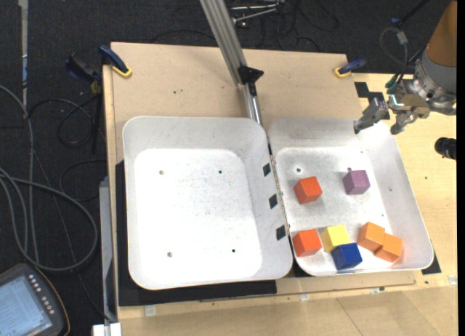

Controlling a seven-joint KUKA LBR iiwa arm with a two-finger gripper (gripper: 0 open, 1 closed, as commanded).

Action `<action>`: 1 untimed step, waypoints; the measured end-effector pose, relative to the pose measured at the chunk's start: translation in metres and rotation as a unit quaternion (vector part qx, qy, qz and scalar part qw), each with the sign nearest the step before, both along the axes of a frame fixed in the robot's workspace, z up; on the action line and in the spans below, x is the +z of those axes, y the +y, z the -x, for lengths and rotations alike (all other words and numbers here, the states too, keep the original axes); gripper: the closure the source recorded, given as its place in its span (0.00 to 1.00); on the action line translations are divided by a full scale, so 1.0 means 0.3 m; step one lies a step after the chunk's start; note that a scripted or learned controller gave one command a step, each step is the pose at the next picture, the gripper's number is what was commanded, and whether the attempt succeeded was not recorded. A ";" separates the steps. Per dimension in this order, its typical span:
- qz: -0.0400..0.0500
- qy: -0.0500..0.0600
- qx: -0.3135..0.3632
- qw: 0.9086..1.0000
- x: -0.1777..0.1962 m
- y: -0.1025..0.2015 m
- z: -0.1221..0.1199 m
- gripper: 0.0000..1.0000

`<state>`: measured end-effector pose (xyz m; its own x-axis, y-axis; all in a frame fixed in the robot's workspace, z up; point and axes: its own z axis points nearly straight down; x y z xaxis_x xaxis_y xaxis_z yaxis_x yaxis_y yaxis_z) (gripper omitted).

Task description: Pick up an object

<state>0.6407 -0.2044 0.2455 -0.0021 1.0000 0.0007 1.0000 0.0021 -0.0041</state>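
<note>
The right bin (pixel 398 158) holds several small blocks. An orange cube (pixel 308 189) and a purple block (pixel 356 181) lie near its middle. Along its near edge sit a second orange cube (pixel 307 241), a yellow cube (pixel 336 236), a blue cube (pixel 347 255) and two orange blocks (pixel 381 241) side by side. My gripper (pixel 382 118) hangs above the bin's far right corner, well above and behind the purple block. Its fingers are spread apart and nothing is between them.
The left bin (pixel 192 200) lies beside the right one on the wooden bench. A slanted metal pole (pixel 221 25) runs down to the gap between the bins. Blue and yellow clamps (pixel 112 62) hold the board's far corners.
</note>
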 end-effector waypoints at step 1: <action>0.001 -0.001 0.001 1.000 0.007 0.001 -0.001 0.00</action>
<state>0.6410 -0.2041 0.2477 -0.0035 1.0000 -0.0005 1.0000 0.0035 -0.0019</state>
